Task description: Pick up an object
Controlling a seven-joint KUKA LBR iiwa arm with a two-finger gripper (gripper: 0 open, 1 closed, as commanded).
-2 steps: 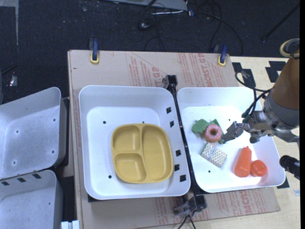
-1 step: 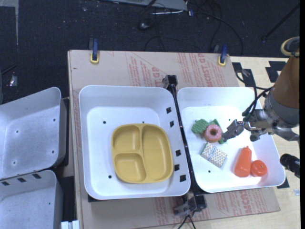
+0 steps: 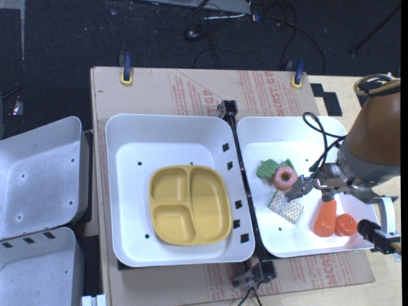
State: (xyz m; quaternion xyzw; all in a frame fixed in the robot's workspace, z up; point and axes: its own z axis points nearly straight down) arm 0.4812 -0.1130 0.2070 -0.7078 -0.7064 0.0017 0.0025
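A grey KUKA arm [image 3: 376,139] with an orange band reaches in over the right-hand edge of the desk [image 3: 166,94] and hangs above the right white bin [image 3: 280,132]. Its tool [image 3: 305,187] sits low over the middle of that bin, among the objects lying there; whether it is spread or clenched cannot be told from this angle, and nothing can be seen gripped in it.

Just beside the tool, toward the bin's centre divider, lies a pink doughnut-shaped toy [image 3: 284,178], touching a green ridged piece [image 3: 270,167] on its far side. Below the doughnut, nearer the front edge of the desk, a small patterned packet [image 3: 285,207] lies flat and tilted. Toward the bin's front right corner an orange bottle-shaped toy [image 3: 325,218] stands or leans, with a round orange piece [image 3: 346,224] touching it on the right.

The left white bin [image 3: 127,139] carries a yellow three-compartment tray [image 3: 190,204] near its middle. A black cable [image 3: 319,132] loops from the arm over the right bin's far wall. Two yellow clamps [image 3: 127,75] pin the brown board at the desk's back edge.
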